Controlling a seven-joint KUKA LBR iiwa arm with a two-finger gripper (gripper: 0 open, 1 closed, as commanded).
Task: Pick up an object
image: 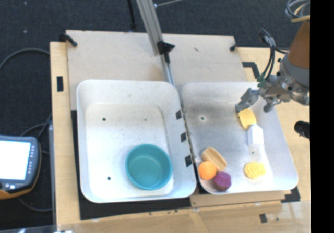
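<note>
My gripper [257, 103] hangs over the far right part of the right bin [209, 101], open, with nothing between its fingers [245, 102]. Just below it lies a yellow block [247, 118], and a small white bottle-like piece [255, 135] lies beside that. Nearer the front edge are a yellow ridged piece [254, 170], a tan bread-like piece [214, 158], an orange ball [207, 170] and a purple lump [223, 180]. The last three lie close together at the bin's front left corner.
A teal bowl [148, 166] stands in the left bin [104, 107], toward its front. A metal pole [148, 13] slants down to the divider between the bins. A screen device [15, 161] sits off the bench's left edge.
</note>
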